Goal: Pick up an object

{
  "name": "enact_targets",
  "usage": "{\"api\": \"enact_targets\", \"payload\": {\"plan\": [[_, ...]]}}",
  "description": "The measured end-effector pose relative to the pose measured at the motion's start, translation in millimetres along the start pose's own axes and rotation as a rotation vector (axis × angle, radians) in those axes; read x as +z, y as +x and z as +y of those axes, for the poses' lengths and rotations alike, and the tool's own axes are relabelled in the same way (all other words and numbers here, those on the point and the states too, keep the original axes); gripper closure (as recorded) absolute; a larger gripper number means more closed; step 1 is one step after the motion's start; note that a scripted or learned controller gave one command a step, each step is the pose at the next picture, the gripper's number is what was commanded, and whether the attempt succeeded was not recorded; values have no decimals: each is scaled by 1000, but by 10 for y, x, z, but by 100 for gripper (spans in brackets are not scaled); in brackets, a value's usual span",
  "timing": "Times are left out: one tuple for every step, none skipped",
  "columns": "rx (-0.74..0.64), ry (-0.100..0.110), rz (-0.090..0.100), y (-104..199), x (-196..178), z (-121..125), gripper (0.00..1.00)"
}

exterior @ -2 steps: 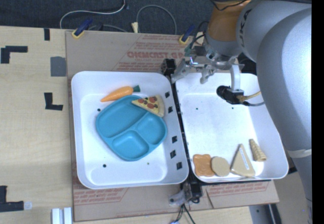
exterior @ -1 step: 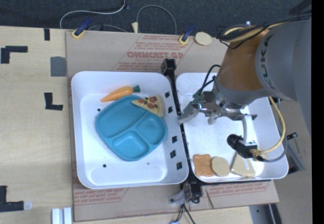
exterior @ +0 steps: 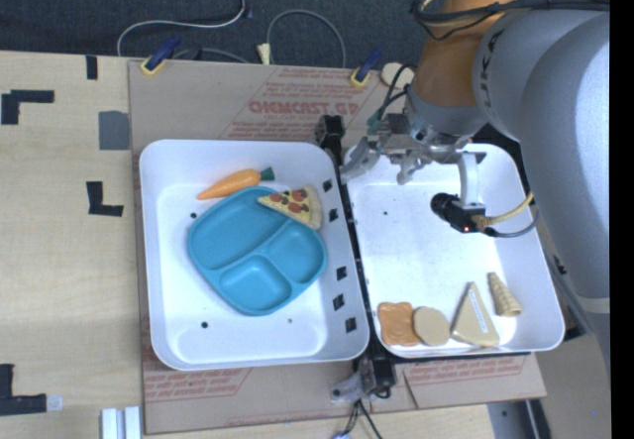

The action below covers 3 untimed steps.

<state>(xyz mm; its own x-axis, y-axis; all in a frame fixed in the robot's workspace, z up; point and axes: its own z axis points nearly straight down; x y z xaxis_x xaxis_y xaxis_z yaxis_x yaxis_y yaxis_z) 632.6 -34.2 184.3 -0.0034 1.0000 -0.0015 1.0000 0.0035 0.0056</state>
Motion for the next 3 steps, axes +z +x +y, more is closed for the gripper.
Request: {"api": "enact_targets", "payload": {"plan": [[2,4,1,-183,4,334,0],[2,6,0,-169,3,356,0],[1,7,0,48,4,355,0]]}}
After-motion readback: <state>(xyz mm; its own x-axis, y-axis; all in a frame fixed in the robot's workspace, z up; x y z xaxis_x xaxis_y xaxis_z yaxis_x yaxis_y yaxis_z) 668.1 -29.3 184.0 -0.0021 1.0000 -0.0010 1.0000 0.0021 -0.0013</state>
